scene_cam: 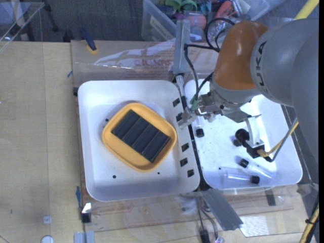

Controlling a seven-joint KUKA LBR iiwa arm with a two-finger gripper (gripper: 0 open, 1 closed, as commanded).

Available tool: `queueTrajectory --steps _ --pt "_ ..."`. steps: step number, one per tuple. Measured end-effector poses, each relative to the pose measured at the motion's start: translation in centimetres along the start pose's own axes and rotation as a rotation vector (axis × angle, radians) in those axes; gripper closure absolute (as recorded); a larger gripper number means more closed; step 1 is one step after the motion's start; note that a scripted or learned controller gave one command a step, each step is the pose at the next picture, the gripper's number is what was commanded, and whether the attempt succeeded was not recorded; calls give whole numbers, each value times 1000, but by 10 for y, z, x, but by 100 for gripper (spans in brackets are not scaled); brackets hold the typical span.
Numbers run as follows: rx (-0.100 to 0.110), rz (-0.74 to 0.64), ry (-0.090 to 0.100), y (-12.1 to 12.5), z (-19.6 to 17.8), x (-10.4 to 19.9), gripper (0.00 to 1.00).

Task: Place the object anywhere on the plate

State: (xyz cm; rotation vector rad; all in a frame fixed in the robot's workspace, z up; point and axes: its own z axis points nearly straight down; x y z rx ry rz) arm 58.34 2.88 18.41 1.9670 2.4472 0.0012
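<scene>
Nearest the lens: grey arm (288, 44) with its orange band (243, 54), reaching in from view-right and ending in the pincer (198, 108), which hangs over the ridge between the two bins. Whether the pincer is open or closed cannot be told; nothing is seen in its grasp.

Far view-left of the pincer: pale wooden bench top (35, 135), bare.

View-left and slightly below the pincer: shallow white plastic left bin (96, 110), holding a yellow moulded plastic plate (109, 135) set askew. A dark ribbed rectangular slab (142, 134) lies flat on the plate, wholly within its rim. Judgement: if this slab is the task's object, it already sits where the task wants it. The pincer stands clear of it, so no further carry appears needed (inference, not observation).

Just below the pincer: a row of small black tabs (184, 147) along the bin's wall.

View-right of the pincer: shallow white right bin (217, 151). A small black cap (200, 132) sits just below the pincer. Further below and view-right, a clear plastic tube (237, 176) lies on its side near another black cap (244, 162). These lie loose, presumably as spare pick stock.

Surface and room: bins glossy and brightly lit. Beyond the pincer are a crinkled clear plastic sheet with red print (136, 59) and a clear storage tub of coloured toys (202, 4).
</scene>
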Motion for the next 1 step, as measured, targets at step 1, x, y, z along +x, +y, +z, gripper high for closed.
queueTrajectory --steps 1 --pt "0 -38 -1 15 0 -51 0"
